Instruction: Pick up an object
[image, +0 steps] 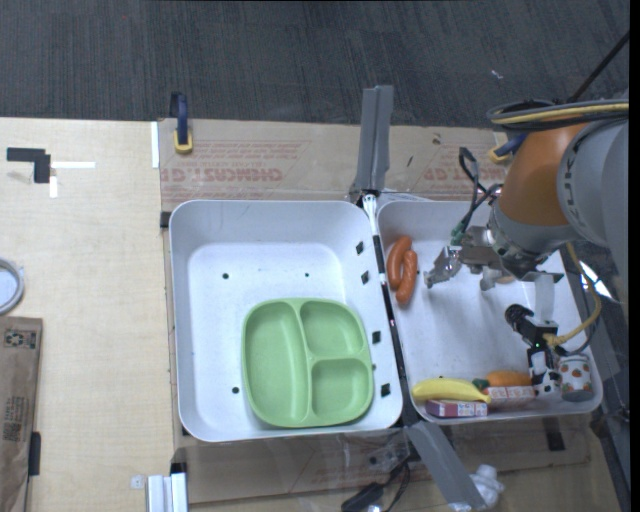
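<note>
Hot dog (402, 268) lies by left wall of right bin (470, 330), lengthwise along divider. Prob. light plastic toy, smooth, rounded, may roll or slip; best pinched across its narrow middle. Gripper (462, 268) hangs just right of it, fingers apart, nothing btwn them. Banana (449, 389) and box (457, 409) sit at near wall; green divided plate (308, 362) in left bin.

Two bins side by side. In the left bin (200, 300), a divided plate (307, 362) toward the near side. In the right bin (450, 330), a hot dog (402, 268) against the left wall; along the near wall, a banana (450, 389) behind a small box (457, 408).
</note>
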